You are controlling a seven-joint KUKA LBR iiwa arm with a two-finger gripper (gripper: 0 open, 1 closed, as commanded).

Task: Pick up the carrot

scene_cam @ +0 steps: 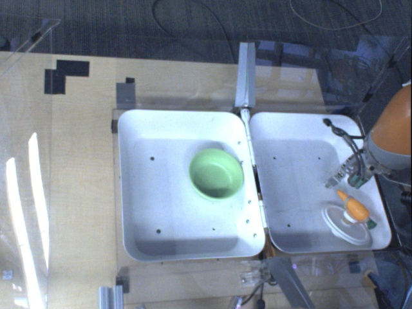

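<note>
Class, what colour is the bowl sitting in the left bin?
Light green; the bowl shows best in the camera view.

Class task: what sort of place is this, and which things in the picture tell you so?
Probably a robotics lab bench: two white bins side by side, a robot arm reaching over a toy carrot, and loose cables on the floor.

1 fixed camera looks down at a slant from above the bench (71, 172), far enough back to take in both bins: the left bin (138, 237) sits near the middle of the frame, the right bin (290, 237) toward the right edge, where the arm (394, 129) enters. Dark floor (129, 18) fills the top.
</note>
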